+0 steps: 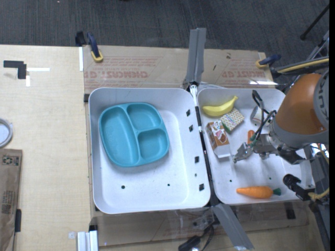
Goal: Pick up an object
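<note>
Camera view: mirrored red "CHEMCAST GP" lettering on cardboard point(157, 69); pincer point(242, 154) state unclear.

I see even, fairly bright overhead lighting. The white bins point(141, 200) read slightly washed out, with soft shadows along their inner walls. The dark floor point(157, 9) at top is dim. Detail is soft overall, with mild blur on the gripper point(242, 153)

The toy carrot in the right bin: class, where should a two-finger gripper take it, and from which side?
Grip the toy carrot across its thick orange middle, coming straight down from above. It lies flat and lengthwise along the right bin's near edge, green top to the right, with bare floor around it, so fingers fit on either long side.
</note>
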Action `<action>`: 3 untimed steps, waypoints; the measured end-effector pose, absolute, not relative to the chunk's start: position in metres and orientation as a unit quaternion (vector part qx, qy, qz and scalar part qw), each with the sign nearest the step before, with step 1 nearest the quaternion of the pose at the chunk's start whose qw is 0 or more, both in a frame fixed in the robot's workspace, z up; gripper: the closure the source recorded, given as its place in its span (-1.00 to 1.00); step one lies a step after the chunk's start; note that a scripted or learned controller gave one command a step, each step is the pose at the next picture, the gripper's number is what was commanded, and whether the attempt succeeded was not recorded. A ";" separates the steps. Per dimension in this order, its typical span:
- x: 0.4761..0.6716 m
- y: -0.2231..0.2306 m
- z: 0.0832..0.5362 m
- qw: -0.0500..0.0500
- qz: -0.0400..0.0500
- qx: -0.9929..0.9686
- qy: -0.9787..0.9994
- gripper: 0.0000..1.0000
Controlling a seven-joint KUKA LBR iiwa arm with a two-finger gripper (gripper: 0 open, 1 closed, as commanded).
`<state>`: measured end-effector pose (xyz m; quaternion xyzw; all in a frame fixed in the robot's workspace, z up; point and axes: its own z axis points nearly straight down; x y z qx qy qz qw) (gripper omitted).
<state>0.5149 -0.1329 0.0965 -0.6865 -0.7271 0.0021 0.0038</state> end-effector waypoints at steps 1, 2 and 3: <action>0.515 -0.134 0.103 0.005 0.003 -0.688 -0.726 1.00; 0.635 -0.174 0.113 0.001 0.002 -0.756 -0.654 1.00; 0.635 -0.174 0.120 0.001 0.004 -0.755 -0.656 1.00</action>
